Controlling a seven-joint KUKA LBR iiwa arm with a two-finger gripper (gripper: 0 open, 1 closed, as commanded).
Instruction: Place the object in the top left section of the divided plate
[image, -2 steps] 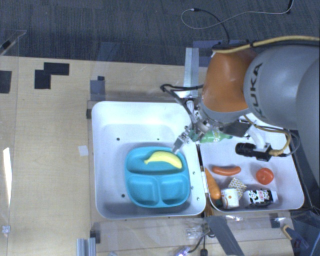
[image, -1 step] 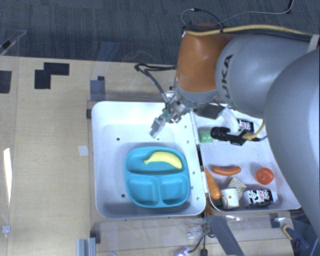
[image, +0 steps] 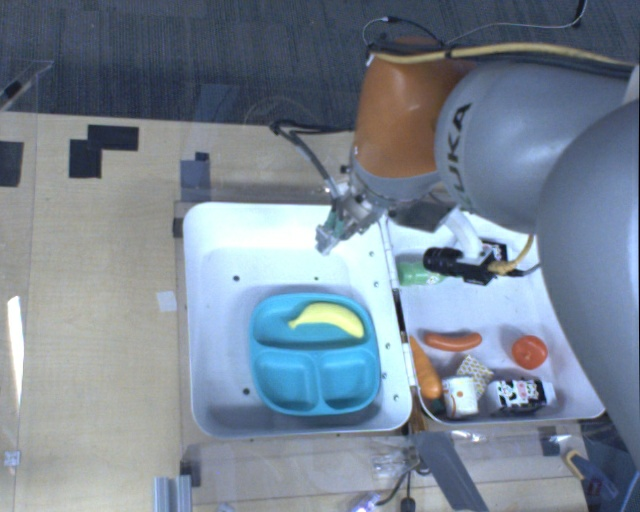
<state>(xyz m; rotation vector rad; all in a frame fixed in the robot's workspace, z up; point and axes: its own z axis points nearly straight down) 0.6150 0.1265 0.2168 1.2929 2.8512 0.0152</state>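
A yellow banana (image: 328, 319) lay in the wide upper section of the blue divided plate (image: 315, 385), curved, with its ends pointing toward the lower left and lower right of the frame. It sat toward the right side of that section, its body bright yellow against the blue. The plate had one long compartment along its upper edge and two smaller ones below, and it rested on the floor of the left white bin (image: 215, 330), a little below the frame's middle.

The gripper (image: 332, 236) hung above the upper part of the left bin, just left of the wall shared by the two bins, near the frame's centre. It was well apart from the banana and the plate, with bare bin floor between. Whether its tips were spread or closed could not be told at this size; nothing could be made out between them.

In the right bin (image: 560, 320) lay a green item (image: 412, 271), a sausage (image: 453, 341), a carrot (image: 427, 370) along the left wall, a tomato (image: 530, 351), a small cup (image: 460, 397) and a black-and-white bottle (image: 518, 394) on its side.
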